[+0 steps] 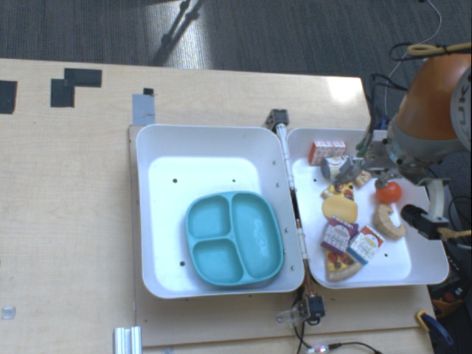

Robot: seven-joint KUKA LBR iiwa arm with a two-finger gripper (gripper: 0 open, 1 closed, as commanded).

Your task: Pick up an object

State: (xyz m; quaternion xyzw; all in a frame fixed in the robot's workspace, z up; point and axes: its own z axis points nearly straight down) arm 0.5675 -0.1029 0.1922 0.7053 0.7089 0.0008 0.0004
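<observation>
My gripper (345, 171) hangs low over the back of the right bin (428, 268), reaching in from the right. Just behind it lies a small red and white carton (327, 152). Right under its tip sits a yellow toy piece with red spots (338, 192), and a round yellow food piece (340, 210) lies in front of that. A red tomato (389, 192) and a tan bread piece (388, 222) lie to the gripper's right. Nearer the front are a purple packet (337, 236), a blue and white packet (364, 245) and a pizza slice (341, 268).
The left bin (158, 198) holds a turquoise divided plate (234, 237). A metal clip strip (289, 183) joins the two bins. Black tape marks (74, 85) sit on the wooden bench at the far left.
</observation>
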